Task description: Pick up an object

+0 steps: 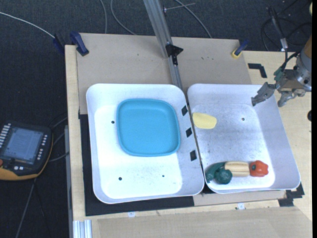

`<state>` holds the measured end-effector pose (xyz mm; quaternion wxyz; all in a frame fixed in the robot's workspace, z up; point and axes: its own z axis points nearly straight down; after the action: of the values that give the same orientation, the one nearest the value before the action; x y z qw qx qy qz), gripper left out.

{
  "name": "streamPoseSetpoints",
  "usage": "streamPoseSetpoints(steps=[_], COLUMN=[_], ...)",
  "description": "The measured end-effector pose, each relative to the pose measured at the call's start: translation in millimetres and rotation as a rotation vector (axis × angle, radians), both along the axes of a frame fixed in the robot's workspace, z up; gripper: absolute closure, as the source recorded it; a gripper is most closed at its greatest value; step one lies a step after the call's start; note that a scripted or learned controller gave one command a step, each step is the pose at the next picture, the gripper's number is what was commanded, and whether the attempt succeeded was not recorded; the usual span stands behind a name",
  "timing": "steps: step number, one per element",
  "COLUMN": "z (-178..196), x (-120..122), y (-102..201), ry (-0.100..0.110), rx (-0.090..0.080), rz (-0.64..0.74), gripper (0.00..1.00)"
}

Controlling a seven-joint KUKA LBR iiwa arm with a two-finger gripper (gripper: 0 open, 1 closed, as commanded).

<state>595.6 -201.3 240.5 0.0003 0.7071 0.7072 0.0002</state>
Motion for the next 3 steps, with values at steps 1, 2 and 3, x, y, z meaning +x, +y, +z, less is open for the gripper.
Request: streamPoseSetpoints(steps=[1, 2, 3], z=[-52.1, -106.3, -146.9], x=[4.1, -1.5, -2.3], y=[9.5, 18.8, 19.2], ry=[0.004, 0.005, 0.004], rx=[0.001, 0.001, 0.001], rz=[0.000, 0.000, 0.000], gripper=[0.00, 0.00, 0.00])
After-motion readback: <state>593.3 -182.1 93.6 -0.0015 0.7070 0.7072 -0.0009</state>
